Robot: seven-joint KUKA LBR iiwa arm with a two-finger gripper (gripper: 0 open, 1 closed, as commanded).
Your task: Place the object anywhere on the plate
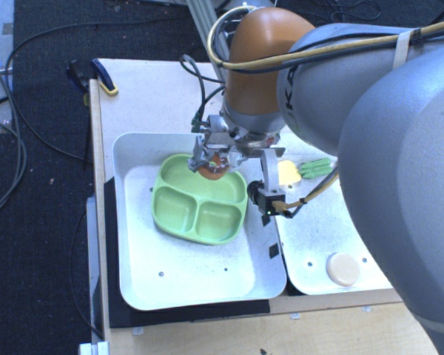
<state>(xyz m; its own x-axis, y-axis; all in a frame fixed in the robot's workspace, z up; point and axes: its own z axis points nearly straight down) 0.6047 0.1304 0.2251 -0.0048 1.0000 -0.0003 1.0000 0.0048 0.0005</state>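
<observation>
From my remote seat I saw the grey arm (370, 117) reach in from the right, its orange band (263, 58) hanging over the far edge of the left bin (133, 272). The gripper (212, 161) sat low over the far right part of the green divided plate (200, 202), and a small reddish-orange object (213, 170) showed between its fingers (so I read the gripper as clenched on that object). The object was just above the plate's far compartment, at its right end; I could not tell whether it touched the plate.

The plate lay in the far right part of the left bin, with one long compartment on the far side and two smaller ones nearer to me. A dark cable (200, 95) looped down from the arm to the gripper.

In the right bin (318, 276), a yellow piece (289, 173) lay at the far side, with a green, leafy-looking item (317, 168) touching its right side. A round beige disc (343, 268) rested near the bin's near edge, well apart from those two. A black fitting (265, 198) hung from the wrist over the rim between the two bins.

Both bins sat side by side on the pale desk (140, 87), where a dark-and-yellow tool (103, 76) lay at the far left corner.
</observation>
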